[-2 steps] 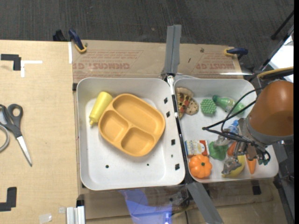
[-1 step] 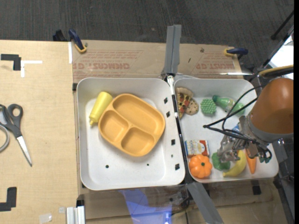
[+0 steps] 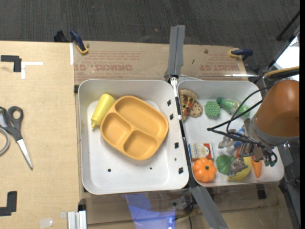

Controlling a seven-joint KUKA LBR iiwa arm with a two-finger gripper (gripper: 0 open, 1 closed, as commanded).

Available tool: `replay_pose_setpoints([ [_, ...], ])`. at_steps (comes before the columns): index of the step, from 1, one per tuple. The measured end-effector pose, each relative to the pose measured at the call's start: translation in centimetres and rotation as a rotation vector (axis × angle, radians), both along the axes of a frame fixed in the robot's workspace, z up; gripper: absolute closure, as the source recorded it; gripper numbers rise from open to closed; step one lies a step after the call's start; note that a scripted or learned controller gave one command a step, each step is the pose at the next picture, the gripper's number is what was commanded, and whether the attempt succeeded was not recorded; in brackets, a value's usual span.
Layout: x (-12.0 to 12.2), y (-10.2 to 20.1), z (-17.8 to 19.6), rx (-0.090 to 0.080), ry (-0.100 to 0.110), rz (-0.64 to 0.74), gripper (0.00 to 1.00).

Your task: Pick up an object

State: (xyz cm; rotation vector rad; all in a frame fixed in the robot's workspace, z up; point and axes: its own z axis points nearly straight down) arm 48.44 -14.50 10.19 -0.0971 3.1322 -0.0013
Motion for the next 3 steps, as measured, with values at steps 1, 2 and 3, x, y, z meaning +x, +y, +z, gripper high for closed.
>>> replay_pose_setpoints([
  [1, 9.2, -4.6, -0.9, 0.0, 0.002, 0.105, 0.0],
  [2, 4.5, -5.6, -0.9, 0.001, 0.004, 0.059, 0.0],
  [3, 2.0, -6.9, -0.9, 0.001, 0.005, 0.04, 0.0],
])
